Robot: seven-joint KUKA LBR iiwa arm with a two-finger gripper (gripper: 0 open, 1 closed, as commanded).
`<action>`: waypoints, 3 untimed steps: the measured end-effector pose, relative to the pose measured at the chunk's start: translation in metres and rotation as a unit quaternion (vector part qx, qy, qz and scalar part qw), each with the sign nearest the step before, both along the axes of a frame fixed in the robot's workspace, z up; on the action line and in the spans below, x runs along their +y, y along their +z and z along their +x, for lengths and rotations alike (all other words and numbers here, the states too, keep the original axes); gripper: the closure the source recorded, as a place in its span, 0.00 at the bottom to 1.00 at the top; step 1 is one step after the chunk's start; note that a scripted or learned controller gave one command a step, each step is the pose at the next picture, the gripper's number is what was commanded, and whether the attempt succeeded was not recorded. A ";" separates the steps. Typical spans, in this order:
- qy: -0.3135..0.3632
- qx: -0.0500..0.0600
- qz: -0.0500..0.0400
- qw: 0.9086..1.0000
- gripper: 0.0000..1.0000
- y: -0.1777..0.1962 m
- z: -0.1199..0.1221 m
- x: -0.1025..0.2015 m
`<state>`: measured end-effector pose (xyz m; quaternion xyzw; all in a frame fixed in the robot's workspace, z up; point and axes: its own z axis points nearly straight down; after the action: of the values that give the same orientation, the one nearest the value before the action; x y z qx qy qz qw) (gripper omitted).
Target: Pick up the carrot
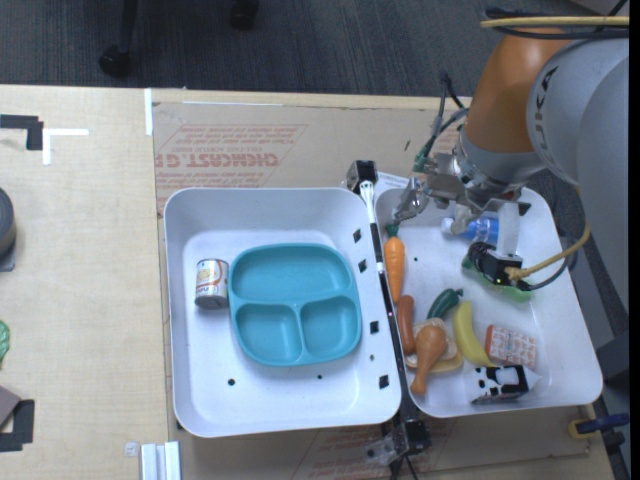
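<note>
Hand just above carrot, apart.

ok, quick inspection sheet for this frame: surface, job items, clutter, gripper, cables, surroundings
Surface: bench with left bin and right bin side by side.
Job's things: carrot lying in right bin along its left wall.
Clutter: teal tray and can in left bin; banana, drumstick in right.
Grippers: gripper above the carrot's top end, holding nothing.
Cables: yellow cable at wrist.
Surroundings: cardboard sheet, dark floor.
</note>
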<state>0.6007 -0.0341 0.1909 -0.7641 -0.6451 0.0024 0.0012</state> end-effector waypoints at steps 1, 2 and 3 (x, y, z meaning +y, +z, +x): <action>-0.023 0.000 0.000 1.000 0.00 0.000 -0.052 -0.021; -0.072 -0.001 -0.001 0.997 0.00 0.000 -0.031 -0.012; -0.077 0.000 0.000 0.997 0.00 0.000 -0.039 0.005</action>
<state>0.5621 -0.0290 0.1905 -0.8112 -0.5847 0.0027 0.0014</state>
